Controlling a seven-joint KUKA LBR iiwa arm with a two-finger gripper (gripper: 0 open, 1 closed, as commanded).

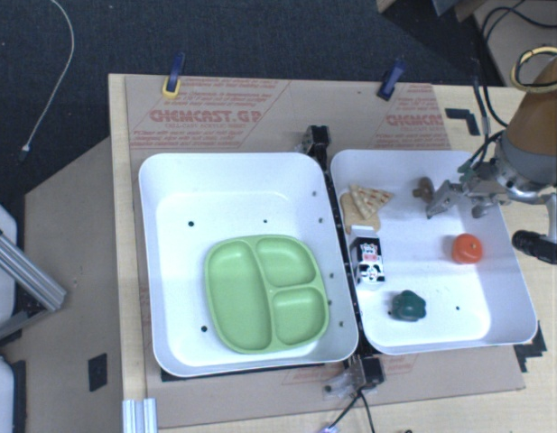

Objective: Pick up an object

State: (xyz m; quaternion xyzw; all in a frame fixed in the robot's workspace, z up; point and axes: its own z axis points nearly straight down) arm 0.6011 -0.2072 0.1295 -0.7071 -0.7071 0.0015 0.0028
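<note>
Reading "CHEMCAST GP", approx., on bench board (206, 115).

place: likely robotics lab | cues: cardboard-topped bench (260, 115), clamps (173, 75), loose cables (43, 61)

The arm (535, 142) is cut off by the right edge; the small brown thing (423, 188) beside the gripper (460, 202) is too small to identify.
</note>
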